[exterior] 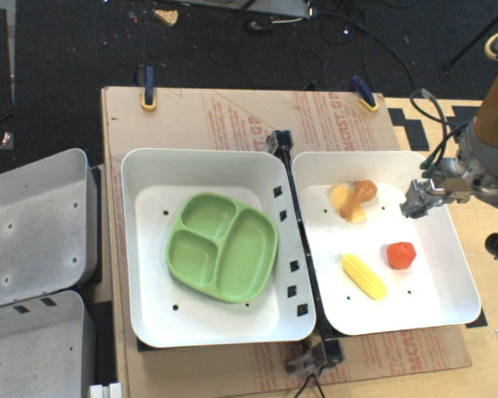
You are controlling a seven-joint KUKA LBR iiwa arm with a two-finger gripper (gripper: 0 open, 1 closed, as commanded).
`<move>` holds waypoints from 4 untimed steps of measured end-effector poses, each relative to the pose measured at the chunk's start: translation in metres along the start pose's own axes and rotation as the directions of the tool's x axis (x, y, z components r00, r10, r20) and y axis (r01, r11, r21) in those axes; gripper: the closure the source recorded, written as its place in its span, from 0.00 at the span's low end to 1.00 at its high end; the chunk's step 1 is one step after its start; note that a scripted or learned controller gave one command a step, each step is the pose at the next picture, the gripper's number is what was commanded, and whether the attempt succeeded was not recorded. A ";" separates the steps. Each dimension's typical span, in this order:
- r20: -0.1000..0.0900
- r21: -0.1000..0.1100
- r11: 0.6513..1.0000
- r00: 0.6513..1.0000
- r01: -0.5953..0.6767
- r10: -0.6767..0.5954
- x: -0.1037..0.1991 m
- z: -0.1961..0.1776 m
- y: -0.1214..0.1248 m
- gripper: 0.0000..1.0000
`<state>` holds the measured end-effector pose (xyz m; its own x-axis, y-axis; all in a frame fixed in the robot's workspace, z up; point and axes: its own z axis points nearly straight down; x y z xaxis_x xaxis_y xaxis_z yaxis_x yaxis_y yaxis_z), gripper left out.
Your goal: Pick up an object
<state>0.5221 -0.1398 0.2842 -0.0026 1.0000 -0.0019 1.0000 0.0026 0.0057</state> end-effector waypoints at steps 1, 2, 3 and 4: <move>-0.003 0.006 1.000 1.000 0.005 -0.005 0.056 0.010 0.000 1.00; -0.003 0.005 1.000 1.000 0.005 -0.005 0.111 0.008 0.012 1.00; -0.002 0.004 1.000 1.000 0.005 -0.005 0.161 0.007 0.022 1.00; -0.002 0.006 1.000 1.000 0.004 -0.004 0.203 0.017 0.029 1.00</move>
